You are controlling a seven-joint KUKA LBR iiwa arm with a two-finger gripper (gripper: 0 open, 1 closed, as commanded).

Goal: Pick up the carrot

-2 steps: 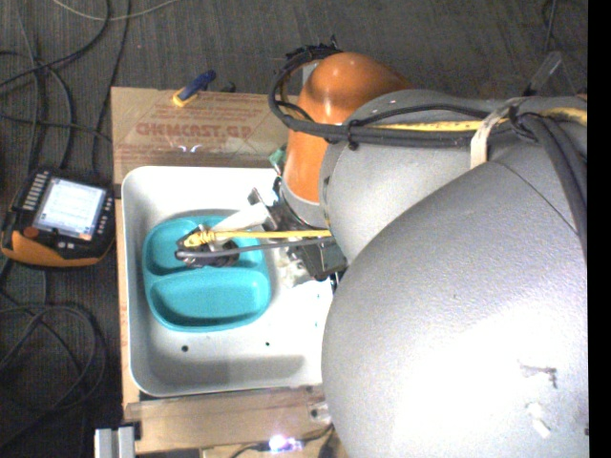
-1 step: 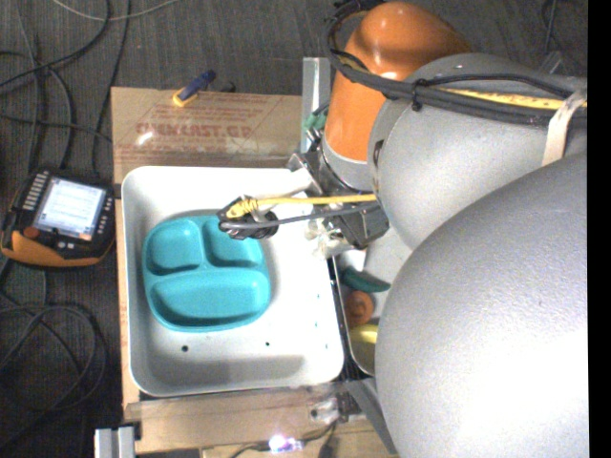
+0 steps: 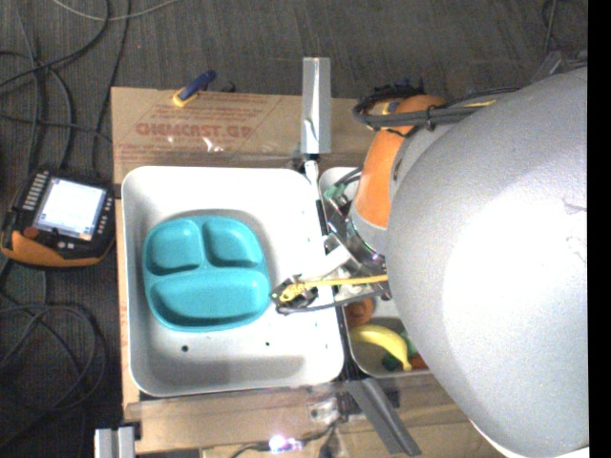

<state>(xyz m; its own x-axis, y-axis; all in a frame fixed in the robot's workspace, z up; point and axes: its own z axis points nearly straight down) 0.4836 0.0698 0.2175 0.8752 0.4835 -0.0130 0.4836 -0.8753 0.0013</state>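
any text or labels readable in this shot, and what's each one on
Red print on the cardboard sheet behind the left bin: one large line of capitals, mirrored or upside down and too blurred to read; a smaller line beneath it, also unreadable.
Screen of the handheld pendant on the floor at left: glowing, any text too small to read.
Nothing else carries legible writing.

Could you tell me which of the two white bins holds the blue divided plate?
The left bin; the blue plate lies in it, while the right bin holds a banana.

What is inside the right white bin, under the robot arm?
In the right bin, a yellow banana, something green beside it and an orange piece are visible. The grey arm covers the rest of the bin.
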